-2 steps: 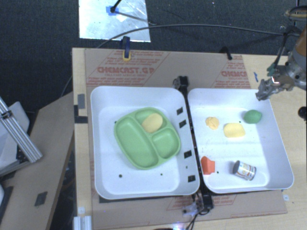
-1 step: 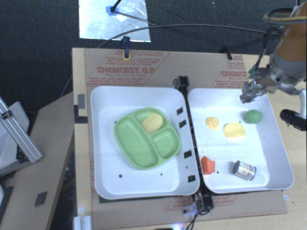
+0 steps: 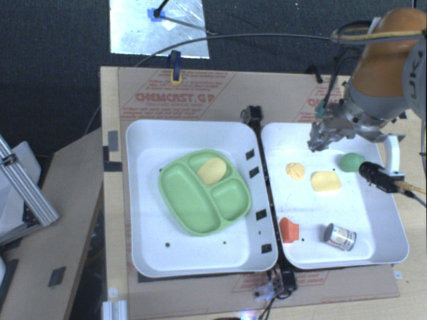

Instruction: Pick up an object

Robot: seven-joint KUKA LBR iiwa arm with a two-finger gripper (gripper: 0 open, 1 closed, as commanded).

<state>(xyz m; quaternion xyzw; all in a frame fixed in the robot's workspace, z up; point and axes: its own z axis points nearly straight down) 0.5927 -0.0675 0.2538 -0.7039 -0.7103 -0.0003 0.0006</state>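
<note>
Gripper (image 3: 323,141) hovering over right bin (image 3: 380,245), up near its back wall; finger state: cannot tell. Below gripper: small yellow lump (image 3: 295,171), yellow block (image 3: 325,181), green ball (image 3: 350,161). Farther below: orange piece (image 3: 288,229), small can (image 3: 339,237) lying tipped.

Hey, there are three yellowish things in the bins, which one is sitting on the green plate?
The rounded yellow piece in the left bin; it lies in a compartment of the green plate. The small yellow lump and pale yellow block lie on the right bin's floor.
</note>
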